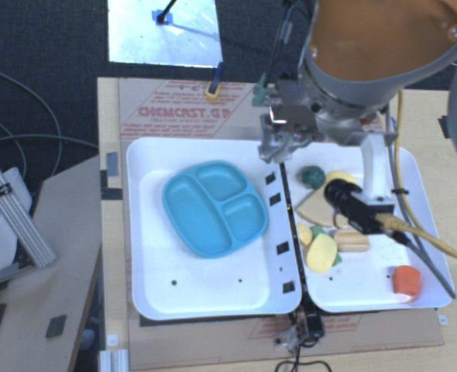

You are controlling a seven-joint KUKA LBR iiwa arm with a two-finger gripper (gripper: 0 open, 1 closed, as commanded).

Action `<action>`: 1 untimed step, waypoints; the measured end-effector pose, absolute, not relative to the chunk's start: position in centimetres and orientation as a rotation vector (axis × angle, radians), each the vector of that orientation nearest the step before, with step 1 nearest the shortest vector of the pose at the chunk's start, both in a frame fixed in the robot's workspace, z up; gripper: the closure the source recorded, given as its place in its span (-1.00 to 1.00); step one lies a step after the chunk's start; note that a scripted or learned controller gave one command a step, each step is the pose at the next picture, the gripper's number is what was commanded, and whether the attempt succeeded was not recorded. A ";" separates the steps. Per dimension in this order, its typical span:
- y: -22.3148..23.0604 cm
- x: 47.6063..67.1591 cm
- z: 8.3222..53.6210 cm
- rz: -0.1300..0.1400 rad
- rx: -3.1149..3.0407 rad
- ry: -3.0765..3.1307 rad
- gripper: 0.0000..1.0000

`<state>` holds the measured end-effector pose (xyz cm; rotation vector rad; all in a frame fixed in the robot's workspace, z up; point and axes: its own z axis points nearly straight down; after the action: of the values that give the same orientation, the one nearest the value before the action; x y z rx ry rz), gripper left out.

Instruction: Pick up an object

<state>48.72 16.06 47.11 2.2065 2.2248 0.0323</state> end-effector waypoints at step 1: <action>16.7 54.3 53.9 0.018 2.210 2.222 1.00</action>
<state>54.25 16.72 53.94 2.2104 2.2221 0.0178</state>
